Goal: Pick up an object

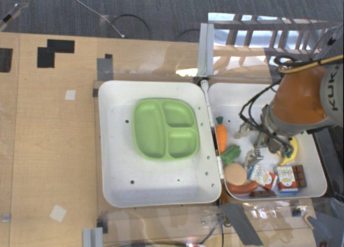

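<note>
Nearest candidate: a small printed carton [262, 176] in the lower right of the frame, lying in the right bin [228, 101] with its long axis slanted from upper left to lower right; which end is its top I cannot tell.
Other candidates: a second carton [286, 179] just right of the first; a brown block [301, 176] at that one's right side; a banana [291, 152] higher up, curving from top to bottom beside the arm; a carrot [221, 137] standing top to bottom near the bin's left wall, orange body with a green end uppermost; a green vegetable [231, 153] below it; a tan round piece [235, 174] and a red piece [243, 188] at the bin's lower edge.
Gripper: the gripper [253, 156] hangs low over the middle of the right bin, just above the first carton; whether it is spread or pressed together I cannot tell, and nothing shows pinched in it.
Arm: the orange band [301, 98] sits at right centre, above the bin.
Step in hand: a descent onto the toy pile, as I judge it.
Doing it well: close across the carton's short side, square to its long axis, and centre on it so the neighbouring carton is not clipped.
Left bin: the left bin [115, 133] holds a green divided plate [165, 129].
</note>
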